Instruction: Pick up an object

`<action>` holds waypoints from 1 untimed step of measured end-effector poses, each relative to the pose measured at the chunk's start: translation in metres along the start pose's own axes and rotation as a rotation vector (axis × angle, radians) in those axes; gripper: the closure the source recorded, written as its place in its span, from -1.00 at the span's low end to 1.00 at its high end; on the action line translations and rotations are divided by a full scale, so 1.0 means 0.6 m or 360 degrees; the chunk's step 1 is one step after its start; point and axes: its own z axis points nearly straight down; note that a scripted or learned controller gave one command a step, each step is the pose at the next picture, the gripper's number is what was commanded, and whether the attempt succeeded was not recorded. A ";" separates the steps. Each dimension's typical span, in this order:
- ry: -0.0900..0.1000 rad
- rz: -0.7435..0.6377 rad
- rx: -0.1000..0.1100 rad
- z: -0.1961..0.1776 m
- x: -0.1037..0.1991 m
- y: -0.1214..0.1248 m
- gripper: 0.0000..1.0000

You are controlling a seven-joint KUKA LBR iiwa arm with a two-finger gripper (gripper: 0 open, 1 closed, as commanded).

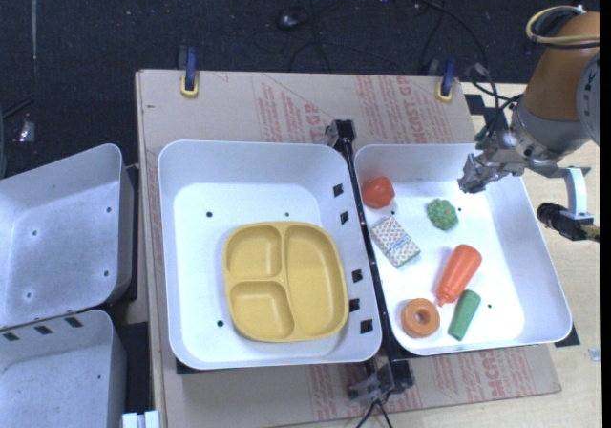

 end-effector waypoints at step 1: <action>-0.0001 0.0001 -0.0002 -0.075 -0.009 0.002 1.00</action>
